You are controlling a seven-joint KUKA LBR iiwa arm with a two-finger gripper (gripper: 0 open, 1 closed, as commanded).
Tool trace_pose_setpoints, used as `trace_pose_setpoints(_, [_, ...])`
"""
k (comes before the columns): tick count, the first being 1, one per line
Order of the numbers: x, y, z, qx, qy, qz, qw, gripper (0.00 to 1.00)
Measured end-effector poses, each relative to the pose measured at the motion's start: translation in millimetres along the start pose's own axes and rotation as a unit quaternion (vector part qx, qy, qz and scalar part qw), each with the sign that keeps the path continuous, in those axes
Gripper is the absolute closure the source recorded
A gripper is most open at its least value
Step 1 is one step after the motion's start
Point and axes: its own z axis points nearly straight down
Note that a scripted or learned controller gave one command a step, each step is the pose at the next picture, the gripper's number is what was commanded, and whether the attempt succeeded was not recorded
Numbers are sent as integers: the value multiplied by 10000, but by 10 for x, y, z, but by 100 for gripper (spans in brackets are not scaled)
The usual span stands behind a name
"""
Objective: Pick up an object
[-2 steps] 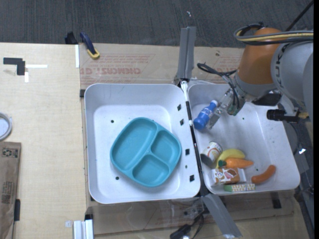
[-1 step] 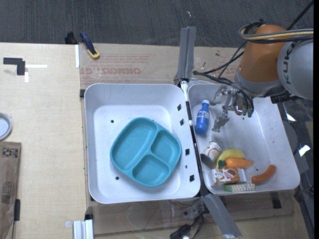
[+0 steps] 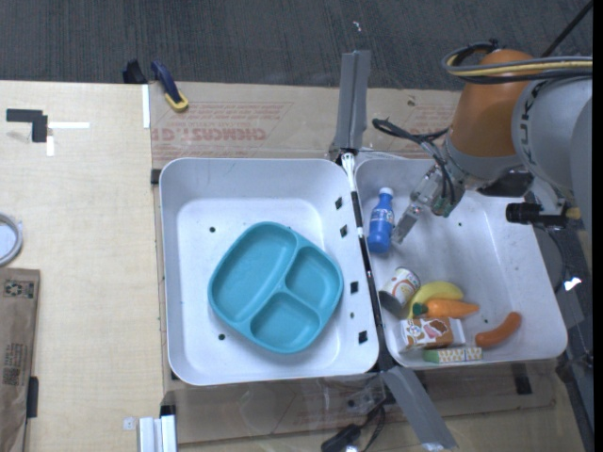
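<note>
Bench (image 3: 75, 158) carries two white bins. Left bin (image 3: 188, 252) holds a blue divided plate (image 3: 275, 287), flat, roughly centred. Right bin (image 3: 490, 243) holds the clutter and the arm (image 3: 528, 111), reaching in from the right over its far end.

Task status: not done. Nothing lifted; every item looks to be resting on the bin floor. All of the grasp and the lift are left.

Candidates, all in the right bin: blue bottle (image 3: 380, 220) against the left wall, near the divider. Toward the near end a cluster: small can (image 3: 403, 282), banana (image 3: 437, 293) and carrot (image 3: 450, 309) touching, a carton (image 3: 431, 331) under them, sausage (image 3: 498, 328) off to the right, apart from the rest.

Gripper (image 3: 403, 230): pointing down-left, tip just beside the bottle's right side, close enough that it may be touching, but the view is too small to say. Nothing visible between the fingers, so I wouldn't call it a hold. Can't tell if it's parted or closed; the tip reads as one thin grey blade at this angle.

Bottle is the likely target, given proximity.
</note>
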Motion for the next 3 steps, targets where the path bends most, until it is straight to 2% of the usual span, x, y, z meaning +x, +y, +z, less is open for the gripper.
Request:
trace_pose_setpoints(1, [142,-209,17,77,17,3110,9504,0])
trace_pose_setpoints(2, [-17,0,-47,-11,19,4079,9130,0])
trace_pose_setpoints(3, [59,-53,7,-23,11,1783,9840,0])
